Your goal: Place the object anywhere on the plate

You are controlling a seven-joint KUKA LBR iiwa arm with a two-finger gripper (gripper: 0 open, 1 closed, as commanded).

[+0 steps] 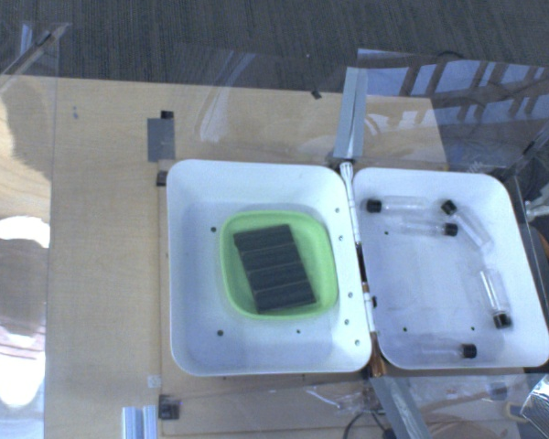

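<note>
From my remote seat I see two white bins side by side on the bench. In the left bin lies the green plate, and on the plate rests a dark ribbed object, a flat block turned a little diagonal. It sits fully inside the plate's rim, touching the plate floor, near the middle. The right bin holds several clear tubes with black caps, scattered along its edges.

About the gripper I cannot tell anything — how far it is open, or whether it has hold of something, these pictures give me no ground to say.

My judgement is that the placing itself looks done, since the object already lies on the plate. So the step in hand, as I understand it, is only to confirm and not to disturb. If I had to command a move now, I would keep the arm high over the bins and avoid any low pass across the left one — a light touch on the plate rim could slide the plate or tip the block. The tubes in the right bin would probably roll easily, so I would leave them alone too.
</note>
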